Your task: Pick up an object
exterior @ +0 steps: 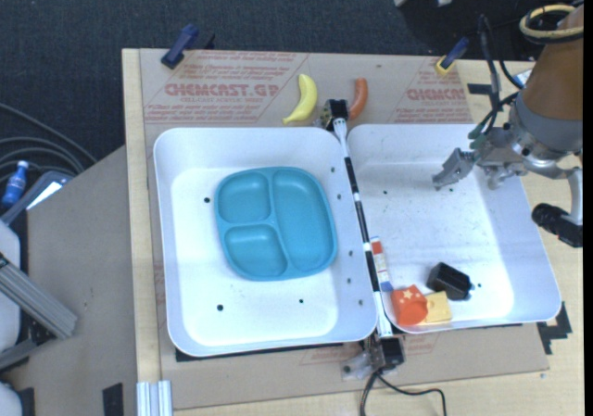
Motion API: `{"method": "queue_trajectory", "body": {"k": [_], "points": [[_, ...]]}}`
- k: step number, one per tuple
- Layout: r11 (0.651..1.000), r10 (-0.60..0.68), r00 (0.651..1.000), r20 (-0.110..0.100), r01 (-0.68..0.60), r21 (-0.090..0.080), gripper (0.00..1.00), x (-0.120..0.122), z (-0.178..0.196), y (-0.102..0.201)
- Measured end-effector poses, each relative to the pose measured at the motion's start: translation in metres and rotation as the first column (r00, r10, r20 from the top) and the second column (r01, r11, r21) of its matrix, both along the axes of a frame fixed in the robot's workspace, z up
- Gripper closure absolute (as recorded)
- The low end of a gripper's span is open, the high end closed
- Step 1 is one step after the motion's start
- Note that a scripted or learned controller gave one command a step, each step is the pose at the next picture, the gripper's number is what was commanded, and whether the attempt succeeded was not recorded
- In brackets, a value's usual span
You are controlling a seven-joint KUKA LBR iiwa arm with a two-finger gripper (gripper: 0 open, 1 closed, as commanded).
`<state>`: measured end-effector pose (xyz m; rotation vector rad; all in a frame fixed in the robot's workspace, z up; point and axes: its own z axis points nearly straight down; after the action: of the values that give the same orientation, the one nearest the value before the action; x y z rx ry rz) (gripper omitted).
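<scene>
Camera view: at six o'clock in the right bin [519, 247] sit an orange block [409, 304] on a yellow piece [438, 311], with a black object [451, 280] just beside. The blue divided plate [275, 222] lies in the left bin [185, 247]. Up at two o'clock, the gripper [468, 167] hovers with fingers spread, grasping nothing. Banana [302, 99] beyond at twelve.

Red print reading "CHEMCAST G.P" stands on the brown board [232, 81] along the table's far edge, and repeats partly near the far right corner.
</scene>
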<state>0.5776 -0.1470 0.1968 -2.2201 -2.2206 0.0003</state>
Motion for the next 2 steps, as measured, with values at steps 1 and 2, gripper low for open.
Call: {"method": "queue_trajectory", "body": {"k": [1, 2], "points": [[1.0, -0.001, 1.0, 0.001, 0.001, -0.001, 0.0, -0.0197, -0.1124, -0.0052], [1.0, -0.001, 1.0, 0.003, 0.001, -0.001, 1.0, -0.0193, -0.1024, -0.0052]]}}
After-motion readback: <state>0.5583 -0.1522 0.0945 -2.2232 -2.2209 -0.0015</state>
